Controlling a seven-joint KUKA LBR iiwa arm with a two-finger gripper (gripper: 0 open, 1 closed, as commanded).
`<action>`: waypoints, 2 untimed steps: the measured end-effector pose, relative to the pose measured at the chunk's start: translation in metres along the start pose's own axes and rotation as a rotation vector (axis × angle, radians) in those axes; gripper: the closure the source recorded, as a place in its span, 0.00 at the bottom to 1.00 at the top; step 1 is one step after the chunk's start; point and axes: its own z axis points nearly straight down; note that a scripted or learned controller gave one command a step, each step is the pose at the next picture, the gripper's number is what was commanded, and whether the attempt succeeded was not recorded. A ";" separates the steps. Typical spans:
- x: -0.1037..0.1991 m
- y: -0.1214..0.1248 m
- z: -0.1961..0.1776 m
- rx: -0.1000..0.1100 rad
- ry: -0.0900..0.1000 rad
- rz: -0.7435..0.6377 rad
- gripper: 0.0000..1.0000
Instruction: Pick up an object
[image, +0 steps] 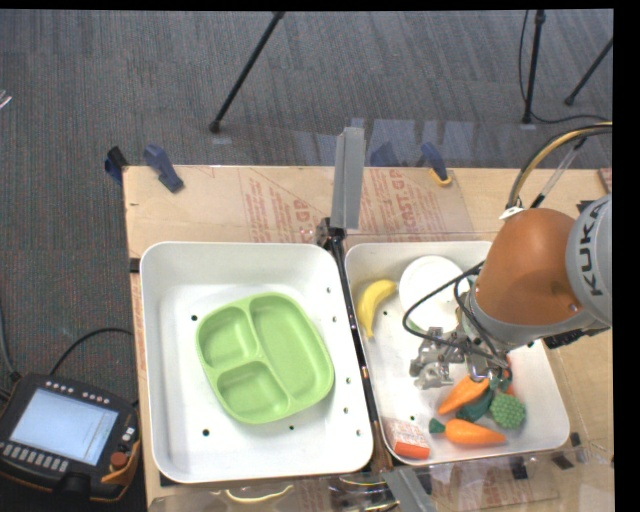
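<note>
In the right bin, my gripper hangs low over the floor, just left of a pile of toy carrots. One orange carrot lies right beside its tip, and a second carrot lies nearer the front wall. A green bumpy toy sits to their right. A yellow banana rests at the bin's back left, next to a white bowl. The orange wrist band hides the bin's back right part.
The left bin holds a green three-compartment plate. A small red and white piece lies at the right bin's front left corner. A handheld control pendant sits off the bench at the lower left.
</note>
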 end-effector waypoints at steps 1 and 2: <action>-0.063 0.002 0.017 0.001 -0.001 0.168 1.00; -0.063 0.003 0.017 0.001 -0.001 0.167 0.00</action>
